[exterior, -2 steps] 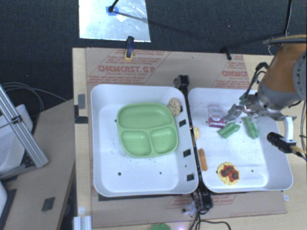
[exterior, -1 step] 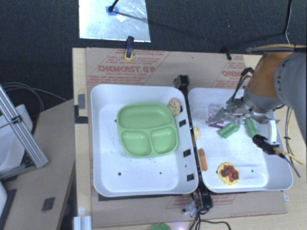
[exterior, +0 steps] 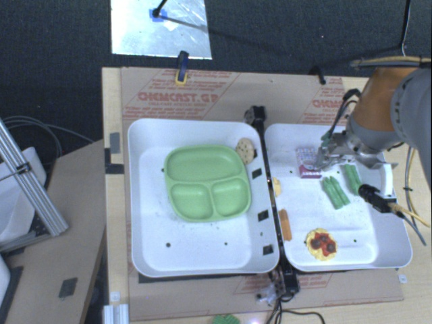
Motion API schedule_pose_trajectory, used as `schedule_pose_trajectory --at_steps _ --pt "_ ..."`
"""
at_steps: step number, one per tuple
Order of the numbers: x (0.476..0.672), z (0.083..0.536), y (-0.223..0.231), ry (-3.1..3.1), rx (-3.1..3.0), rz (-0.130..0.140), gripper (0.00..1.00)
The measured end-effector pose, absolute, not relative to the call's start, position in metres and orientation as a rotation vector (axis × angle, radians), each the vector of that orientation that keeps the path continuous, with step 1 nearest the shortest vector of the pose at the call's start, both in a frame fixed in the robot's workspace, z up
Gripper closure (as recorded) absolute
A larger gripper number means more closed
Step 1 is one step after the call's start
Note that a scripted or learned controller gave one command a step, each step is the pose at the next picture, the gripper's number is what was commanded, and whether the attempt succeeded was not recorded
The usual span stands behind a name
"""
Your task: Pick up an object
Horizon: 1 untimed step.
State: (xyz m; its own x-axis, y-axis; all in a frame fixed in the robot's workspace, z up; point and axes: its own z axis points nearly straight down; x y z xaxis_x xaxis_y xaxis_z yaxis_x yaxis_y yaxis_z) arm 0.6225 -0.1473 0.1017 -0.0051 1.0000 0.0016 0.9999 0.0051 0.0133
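My gripper (exterior: pixel 323 156) hangs low over the upper left part of the right bin (exterior: pixel 385 248), at the end of the grey arm with the orange band. Directly beside it, to the left, lies a small pink and white packet (exterior: pixel 308 165), partly covered by the gripper. Two green bean-like pieces (exterior: pixel 335 191) (exterior: pixel 352 177) lie just below and to the right of the gripper. Near the bin's front sits a toy pizza (exterior: pixel 322 243), yellow with red topping.
The left bin (exterior: pixel 145 241) holds a green divided plate (exterior: pixel 208 183) and a brown cookie (exterior: pixel 246 150) near its right wall. An orange stick (exterior: pixel 285 225) and a small yellow piece (exterior: pixel 277 186) lie along the divider between the bins. A black cable fitting (exterior: pixel 374 198) juts from the arm.
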Motion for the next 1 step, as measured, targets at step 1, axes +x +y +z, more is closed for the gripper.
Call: schedule_pose_trajectory --at_steps 1 --pt "0.6219 0.1006 -0.1472 2.222 2.211 0.015 0.0"
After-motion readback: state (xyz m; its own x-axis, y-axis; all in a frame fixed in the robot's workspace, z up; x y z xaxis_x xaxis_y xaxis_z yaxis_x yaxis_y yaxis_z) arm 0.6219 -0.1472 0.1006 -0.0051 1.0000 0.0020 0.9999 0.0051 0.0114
